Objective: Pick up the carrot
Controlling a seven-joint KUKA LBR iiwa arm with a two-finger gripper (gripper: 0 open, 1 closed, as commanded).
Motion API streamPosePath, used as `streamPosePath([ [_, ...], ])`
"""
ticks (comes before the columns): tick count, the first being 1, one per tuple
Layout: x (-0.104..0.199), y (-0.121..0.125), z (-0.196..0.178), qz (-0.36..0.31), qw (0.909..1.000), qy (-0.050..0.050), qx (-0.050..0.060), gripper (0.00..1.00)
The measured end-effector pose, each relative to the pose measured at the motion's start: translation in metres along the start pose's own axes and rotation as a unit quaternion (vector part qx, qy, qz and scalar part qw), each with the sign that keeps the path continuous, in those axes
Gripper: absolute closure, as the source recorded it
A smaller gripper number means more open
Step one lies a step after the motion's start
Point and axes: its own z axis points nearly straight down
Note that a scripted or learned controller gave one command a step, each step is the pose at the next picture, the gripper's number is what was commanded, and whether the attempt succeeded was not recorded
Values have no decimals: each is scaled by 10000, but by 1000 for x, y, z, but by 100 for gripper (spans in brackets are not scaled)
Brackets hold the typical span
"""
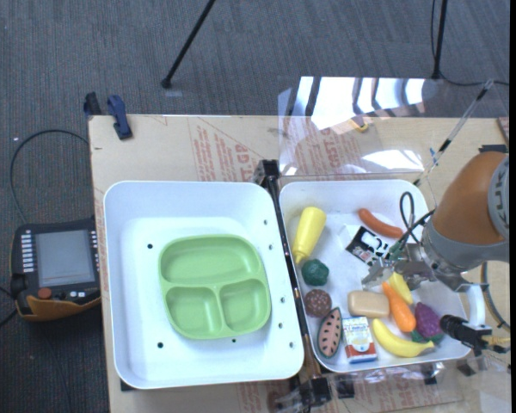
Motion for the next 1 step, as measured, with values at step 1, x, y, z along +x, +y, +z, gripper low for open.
streamPosePath([
  [1, -2, 1, -8, 36, 10000, 13, 4, 100],
])
